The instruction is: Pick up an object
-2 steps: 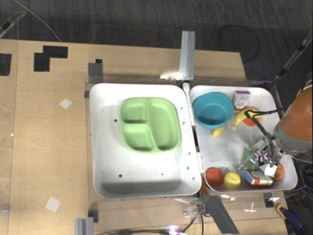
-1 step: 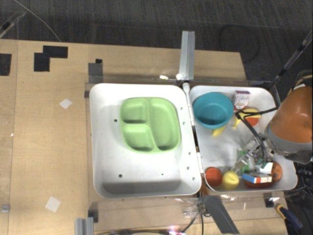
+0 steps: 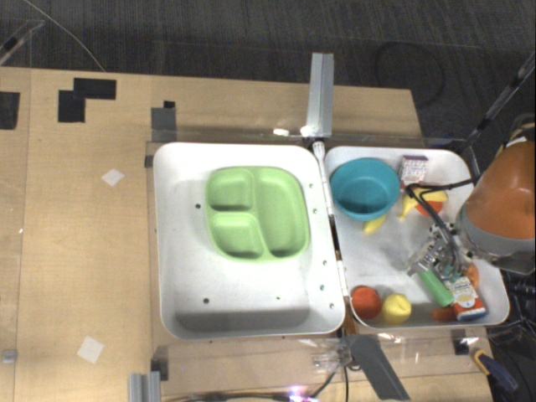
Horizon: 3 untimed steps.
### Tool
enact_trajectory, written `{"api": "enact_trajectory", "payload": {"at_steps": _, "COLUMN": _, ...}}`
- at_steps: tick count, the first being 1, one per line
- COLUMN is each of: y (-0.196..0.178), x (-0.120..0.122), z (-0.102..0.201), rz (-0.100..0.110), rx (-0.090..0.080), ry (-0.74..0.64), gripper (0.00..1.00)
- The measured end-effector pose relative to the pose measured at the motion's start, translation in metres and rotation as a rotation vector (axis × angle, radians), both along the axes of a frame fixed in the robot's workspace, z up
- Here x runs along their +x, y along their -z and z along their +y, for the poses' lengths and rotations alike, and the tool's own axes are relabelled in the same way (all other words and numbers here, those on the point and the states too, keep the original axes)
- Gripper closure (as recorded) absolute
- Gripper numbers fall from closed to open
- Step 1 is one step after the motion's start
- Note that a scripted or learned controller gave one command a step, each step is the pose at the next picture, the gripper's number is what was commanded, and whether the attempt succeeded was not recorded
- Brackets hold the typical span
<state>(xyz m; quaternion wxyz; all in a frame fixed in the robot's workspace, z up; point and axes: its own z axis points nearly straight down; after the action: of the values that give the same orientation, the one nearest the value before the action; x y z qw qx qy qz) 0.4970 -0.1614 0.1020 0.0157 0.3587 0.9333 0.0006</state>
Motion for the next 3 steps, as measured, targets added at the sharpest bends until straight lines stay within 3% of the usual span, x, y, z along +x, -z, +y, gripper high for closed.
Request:
{"api": "enact_trajectory", "payload": {"at_steps": 1, "y": 0.0, "x": 0.0, "z": 0.0, "rz": 0.001, "rx": 0.0, "ry": 0.0, "gripper": 0.0}}
{"api": "enact_trajectory", "payload": {"at_steps": 2, "y": 0.012, "x": -0.005, "z": 0.005, "rz": 0.013, "rx": 0.008, "ry": 0.083, "gripper": 0.0}}
{"api": "enact_trajectory", "payload": {"at_steps": 3, "y": 0.012, "x": -0.003, "z": 0.063, "rz": 0.009, "rx": 0.0, "ry": -0.128, "gripper": 0.0}}
